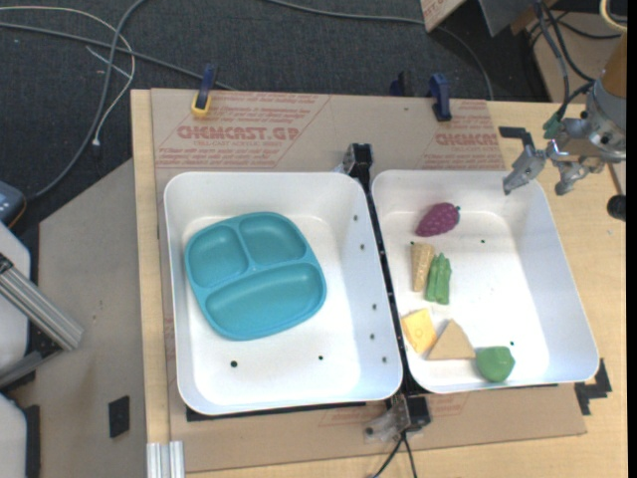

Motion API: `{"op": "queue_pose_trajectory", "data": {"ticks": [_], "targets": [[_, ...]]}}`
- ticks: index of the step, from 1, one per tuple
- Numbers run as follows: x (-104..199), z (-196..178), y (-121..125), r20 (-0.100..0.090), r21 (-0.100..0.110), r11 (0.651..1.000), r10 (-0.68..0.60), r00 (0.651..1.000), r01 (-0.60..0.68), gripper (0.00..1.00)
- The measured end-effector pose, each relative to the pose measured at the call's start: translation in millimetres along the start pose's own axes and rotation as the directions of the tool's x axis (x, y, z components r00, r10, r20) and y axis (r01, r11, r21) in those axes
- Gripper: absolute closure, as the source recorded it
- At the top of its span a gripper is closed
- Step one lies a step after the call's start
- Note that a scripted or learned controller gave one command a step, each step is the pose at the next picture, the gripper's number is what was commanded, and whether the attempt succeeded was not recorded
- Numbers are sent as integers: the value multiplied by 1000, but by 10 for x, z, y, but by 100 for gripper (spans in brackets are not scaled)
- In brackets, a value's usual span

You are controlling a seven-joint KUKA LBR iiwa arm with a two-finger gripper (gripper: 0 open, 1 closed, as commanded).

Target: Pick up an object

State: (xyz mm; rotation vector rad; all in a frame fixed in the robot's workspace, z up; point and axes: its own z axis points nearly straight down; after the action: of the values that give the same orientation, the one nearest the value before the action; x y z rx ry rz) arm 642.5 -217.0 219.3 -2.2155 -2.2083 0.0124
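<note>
In the right bin (567,297), nearest, sit a green ball (495,363), a tan wedge (453,344) and a yellow cheese block (418,329), the last two touching. Farther back lie a green pod (438,278) beside a tan stick (422,265), then purple grapes (437,219). All look like light, stiff plastic toys; the grapes stand apart, so pinching across their middle seems easiest. The gripper (545,170) hovers at the far right corner, fingers spread and bare
</note>
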Motion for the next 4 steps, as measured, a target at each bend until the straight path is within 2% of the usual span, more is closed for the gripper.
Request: {"op": "queue_pose_trajectory", "data": {"ticks": [1, 3, 4], "targets": [[11, -99, 26, 3, -15, 1000, -4, 1000, 4, 0], [54, 914, -155, 2, -10, 1000, -4, 1000, 4, 0], [62, 1367, -150, 2, -11, 1000, -5, 1000, 5, 0]]}}
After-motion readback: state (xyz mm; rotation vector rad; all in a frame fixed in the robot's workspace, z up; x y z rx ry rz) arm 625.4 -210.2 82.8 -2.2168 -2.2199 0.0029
